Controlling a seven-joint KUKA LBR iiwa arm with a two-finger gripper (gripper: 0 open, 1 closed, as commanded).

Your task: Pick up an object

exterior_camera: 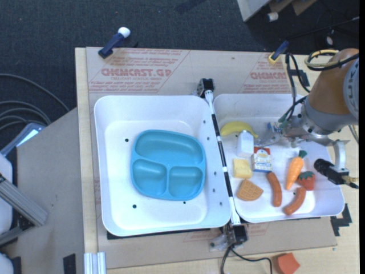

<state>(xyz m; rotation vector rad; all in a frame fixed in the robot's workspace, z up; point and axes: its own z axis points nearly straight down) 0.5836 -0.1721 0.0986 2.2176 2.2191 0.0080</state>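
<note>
While the arm hung over the upper right of the frame, the scene read like this:

Right bin (pixel 336 205): it held a cluster of toy food, with a yellow banana (pixel 236 128) at the top, a small white bottle (pixel 246 142) just below it, a printed carton (pixel 262 160), a cheese block (pixel 242 168) and a round cracker (pixel 249 190).
Likeliest pick: the carrot (pixel 294 172) lay tilted at right of the cluster, near a tomato (pixel 307 180) and two sausages (pixel 275 188).
Handling: by its look it was light, rigid plastic, smooth and apt to slip; I judged the thick orange middle, taken across its width, the safest hold.
Left bin (pixel 108 153): it carried a blue divided plate (pixel 168 164), well apart from the food.
Arm pose: the wrist came in from the right edge and angled down toward the right bin's upper part.
Gripper (pixel 278 131): it sat just right of the bottle; how far it was open I could not tell, and nothing was seen in it.
</note>
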